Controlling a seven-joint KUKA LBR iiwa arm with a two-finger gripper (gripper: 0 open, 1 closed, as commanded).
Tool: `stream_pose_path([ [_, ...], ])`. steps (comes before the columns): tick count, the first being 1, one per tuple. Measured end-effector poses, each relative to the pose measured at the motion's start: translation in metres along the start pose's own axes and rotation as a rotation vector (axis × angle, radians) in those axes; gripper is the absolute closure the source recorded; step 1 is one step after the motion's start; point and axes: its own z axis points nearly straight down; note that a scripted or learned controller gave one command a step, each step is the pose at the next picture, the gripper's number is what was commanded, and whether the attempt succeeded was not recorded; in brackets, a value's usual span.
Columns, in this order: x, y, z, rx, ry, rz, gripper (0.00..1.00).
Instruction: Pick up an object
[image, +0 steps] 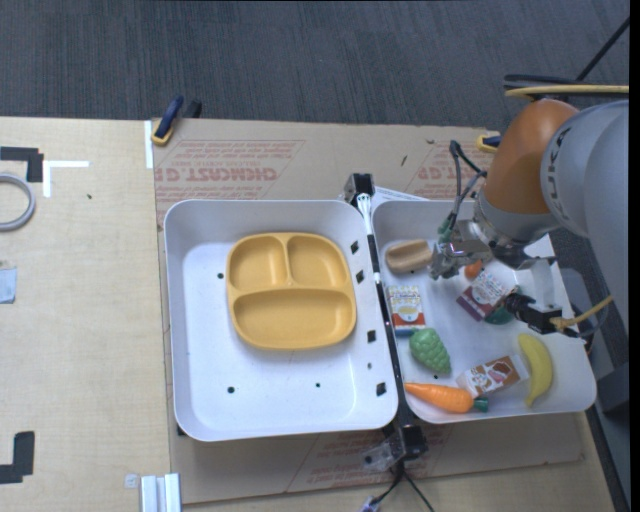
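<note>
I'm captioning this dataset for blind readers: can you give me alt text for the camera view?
A grey robot arm with an orange band reaches from the right, its gripper low in the right bin beside a tan bread roll, among toy food: carrot, banana, green vegetable and small packets. The left bin holds a yellow divided plate.

Inverted red lettering on cardboard sheet (230, 165), unreadable.

Arm (590, 160) cut off at right edge, hand (452, 258) fingers too small to tell, ring (12, 202) cut at left edge
</note>
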Motion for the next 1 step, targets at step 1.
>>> stream_pose_path([
  [1,-0.0001,0.0,0.0,0.0,0.0,0.0,0.0],
])
